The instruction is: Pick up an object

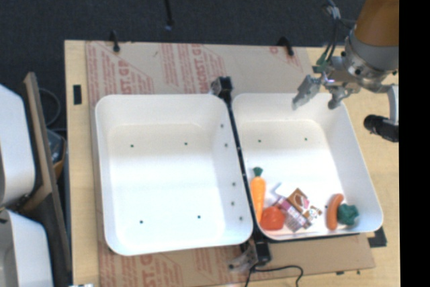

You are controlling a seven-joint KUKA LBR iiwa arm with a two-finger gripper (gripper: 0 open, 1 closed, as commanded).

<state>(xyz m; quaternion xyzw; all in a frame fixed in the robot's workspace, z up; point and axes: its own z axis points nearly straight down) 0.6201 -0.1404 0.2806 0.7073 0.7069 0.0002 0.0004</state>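
Observation:
My gripper (318,96) hangs over the far right corner of the right bin (295,124), its two fingers spread apart with nothing between them. The objects lie well below it along the bin's near edge: an orange carrot (258,191), a red round piece (272,218), a brown and white packet (297,205), an orange sausage-shaped toy (334,210) and a green piece (348,214).
The left bin (168,171) sits beside the right one, divided from it by a black strip with a clamp (223,86) at the far end. Both rest on a cardboard sheet (154,67) on the wooden bench. A black knob (381,126) juts at the right.

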